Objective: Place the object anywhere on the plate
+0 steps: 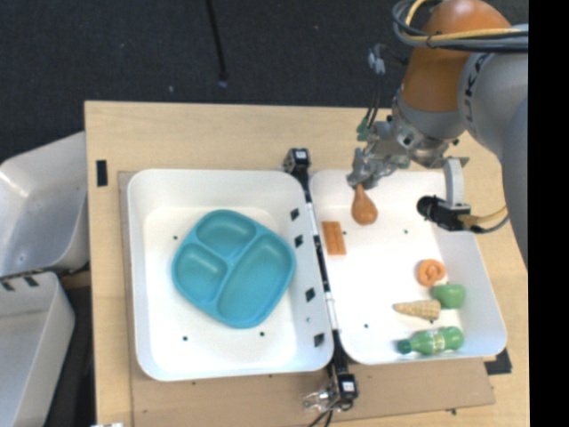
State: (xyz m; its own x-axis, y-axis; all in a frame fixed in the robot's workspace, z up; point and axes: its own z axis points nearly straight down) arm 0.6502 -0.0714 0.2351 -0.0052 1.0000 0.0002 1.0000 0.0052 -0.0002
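Your wooden bench (107,140) stood over a dark floor, with a white tub (36,203) far left of the gripper (360,178). Two white bins lay on it: the left bin (151,345) held the blue divided plate (233,268), well left of the gripper. In the right bin (382,327), the gripper was clenched on the neck of a brown pear-shaped object (363,207) hanging beneath it. Below lay an orange block (333,237), a carrot slice (430,271), a cone (418,309) and a green bottle (431,341).
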